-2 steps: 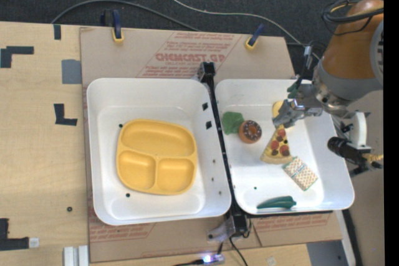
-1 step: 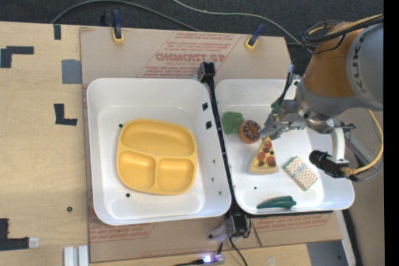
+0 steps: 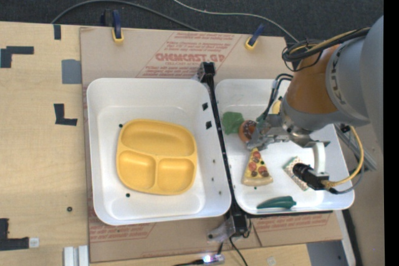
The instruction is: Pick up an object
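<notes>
We see the gripper low in the right bin near its left wall, just above the pizza slice; jaw state unclear.

A light wooden bench is covered across its middle by a brown printed cardboard sheet, held at the far edge by two yellow clamps. Two shallow white plastic bins are set side by side on the sheet.
</notes>
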{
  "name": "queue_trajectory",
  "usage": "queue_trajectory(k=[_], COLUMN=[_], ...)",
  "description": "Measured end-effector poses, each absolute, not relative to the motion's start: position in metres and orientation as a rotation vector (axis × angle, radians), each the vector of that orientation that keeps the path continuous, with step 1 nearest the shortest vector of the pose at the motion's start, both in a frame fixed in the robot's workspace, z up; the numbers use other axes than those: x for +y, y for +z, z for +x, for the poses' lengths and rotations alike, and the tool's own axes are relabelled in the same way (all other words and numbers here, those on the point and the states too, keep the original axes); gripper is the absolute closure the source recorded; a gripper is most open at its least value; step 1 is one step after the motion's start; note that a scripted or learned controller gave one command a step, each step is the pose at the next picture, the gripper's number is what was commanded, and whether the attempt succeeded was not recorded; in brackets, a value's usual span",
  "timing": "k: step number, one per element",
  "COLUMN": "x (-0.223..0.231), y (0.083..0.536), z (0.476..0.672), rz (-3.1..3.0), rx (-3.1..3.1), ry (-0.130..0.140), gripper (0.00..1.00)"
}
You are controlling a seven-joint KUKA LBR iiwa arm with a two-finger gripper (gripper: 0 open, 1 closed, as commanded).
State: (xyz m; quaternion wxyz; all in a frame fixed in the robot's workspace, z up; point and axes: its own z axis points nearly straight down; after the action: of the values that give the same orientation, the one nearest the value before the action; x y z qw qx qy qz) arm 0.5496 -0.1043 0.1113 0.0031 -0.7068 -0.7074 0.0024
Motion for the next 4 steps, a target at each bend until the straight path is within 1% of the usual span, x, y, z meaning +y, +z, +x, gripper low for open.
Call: queue_trajectory(k=[1, 2, 3, 4], x=[-0.104, -0.105, -0.115, -0.115], y=[0.124, 0.186, 0.239, 0.292], z=[0.551, 0.547, 0.546, 0.546], rz=[-2.216, -2.222, -2.224, -2.223], rx=[-2.221, -2.225, -2.224, -2.226], ry=[0.004, -0.003, -0.003, -0.003], gripper=[1.00, 1.00, 1.00, 1.00])
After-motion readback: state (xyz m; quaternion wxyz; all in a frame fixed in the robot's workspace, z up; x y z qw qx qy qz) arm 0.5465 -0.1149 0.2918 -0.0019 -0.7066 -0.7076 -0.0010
